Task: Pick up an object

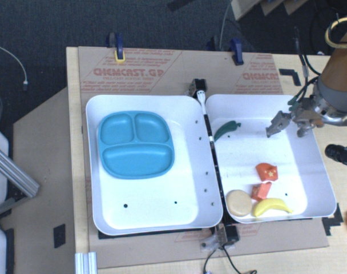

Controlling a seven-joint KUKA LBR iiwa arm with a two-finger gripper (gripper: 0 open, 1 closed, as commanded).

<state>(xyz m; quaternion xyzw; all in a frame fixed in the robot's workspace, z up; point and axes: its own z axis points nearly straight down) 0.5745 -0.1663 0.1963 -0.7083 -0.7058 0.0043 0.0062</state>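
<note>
My gripper (290, 126) hangs over the upper right part of the right bin (302, 153), its two fingers spread open with nothing between them. A green pepper (226, 129) lies at the bin's upper left, well to the gripper's left. Lower down sit a red pepper (267, 171), an orange-red piece (261, 190), a tan round bun (239, 203) and a yellow banana (270, 208) near the front edge. All of these lie apart from the gripper.
The left bin (156, 210) holds a blue divided plate (137, 144) in its upper half. A black divider strip (209, 147) runs between the bins. Clamps (118, 45) hold the cardboard bench at the back edge.
</note>
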